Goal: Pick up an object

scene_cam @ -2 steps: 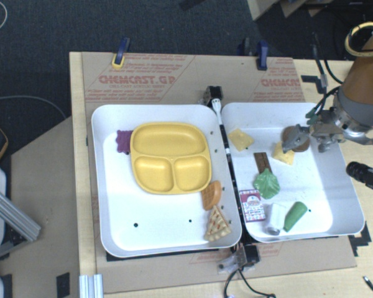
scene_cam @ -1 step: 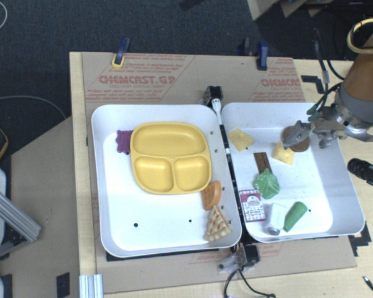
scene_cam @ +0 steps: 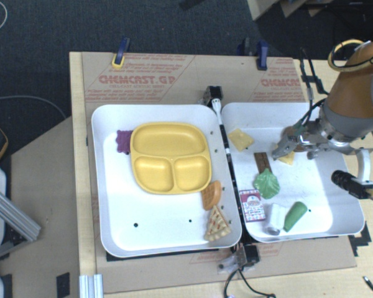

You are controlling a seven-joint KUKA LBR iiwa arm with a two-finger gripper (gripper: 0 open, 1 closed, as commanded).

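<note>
My gripper (scene_cam: 295,149) hangs low in the right bin (scene_cam: 345,219), its fingers spread open with nothing between them. A small yellow piece (scene_cam: 287,159) lies just below its left finger. Spread around this bin are a pale yellow wedge (scene_cam: 240,139), a brown stick (scene_cam: 262,162), a green leafy lump (scene_cam: 267,184), a red-and-white packet (scene_cam: 252,205), a white cylinder (scene_cam: 276,218) and a green oblong (scene_cam: 295,216).
The left bin (scene_cam: 112,222) holds a yellow divided plate (scene_cam: 171,157), a purple bit (scene_cam: 122,140) at its left, an orange-brown roll (scene_cam: 212,195) and a waffle piece (scene_cam: 217,223). A black divider (scene_cam: 225,160) runs between the bins.
</note>
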